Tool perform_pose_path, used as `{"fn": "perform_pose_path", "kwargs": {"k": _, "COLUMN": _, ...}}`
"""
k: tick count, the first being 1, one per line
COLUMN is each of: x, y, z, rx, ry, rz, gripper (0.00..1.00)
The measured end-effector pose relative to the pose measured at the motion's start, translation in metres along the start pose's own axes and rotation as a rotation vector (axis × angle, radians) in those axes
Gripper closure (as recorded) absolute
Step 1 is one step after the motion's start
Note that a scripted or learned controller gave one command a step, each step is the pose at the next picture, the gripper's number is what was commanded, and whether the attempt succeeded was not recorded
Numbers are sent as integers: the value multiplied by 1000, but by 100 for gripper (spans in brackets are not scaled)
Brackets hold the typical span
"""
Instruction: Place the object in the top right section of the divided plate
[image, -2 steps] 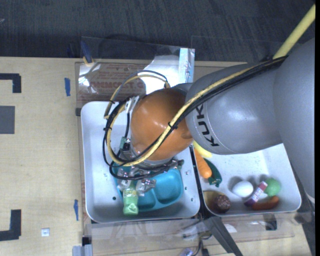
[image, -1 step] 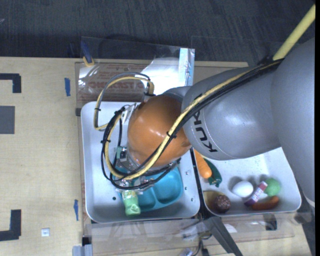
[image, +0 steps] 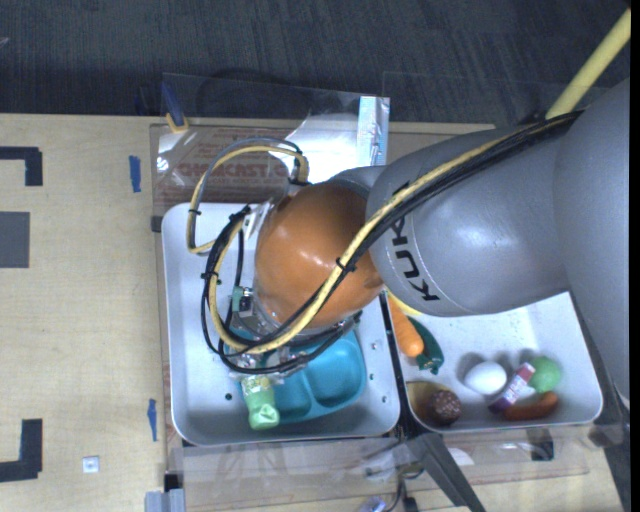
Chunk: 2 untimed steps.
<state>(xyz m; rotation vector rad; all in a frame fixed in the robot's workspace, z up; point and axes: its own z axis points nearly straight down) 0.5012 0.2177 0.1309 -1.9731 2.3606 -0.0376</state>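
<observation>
A blue divided plate (image: 335, 385) lies in the left bin (image: 185, 400), toward its front right, with much of it covered by my arm. A small light-green object (image: 262, 409) sits at the plate's front left edge, and I cannot tell whether it rests on the plate or on the bin floor. My gripper (image: 256, 352) hangs under the orange wrist band (image: 310, 255) among black and yellow cables, just behind the green object and over the plate's left part.
The right bin (image: 585, 405) holds an orange carrot (image: 407, 337), a white egg (image: 487, 378), a brown round item (image: 442, 404), a sausage (image: 528, 406) and a green item (image: 546, 373). A clear plastic sheet (image: 270, 150) lies behind the left bin.
</observation>
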Motion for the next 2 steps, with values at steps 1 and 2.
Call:
{"fn": "perform_pose_path", "kwargs": {"k": 1, "x": -3, "y": 3, "z": 11, "rx": -14, "ry": 5, "rz": -231, "gripper": 100}}
{"fn": "perform_pose_path", "kwargs": {"k": 2, "x": -13, "y": 8, "z": 14, "rx": -8, "ry": 2, "rz": -533, "gripper": 100}}
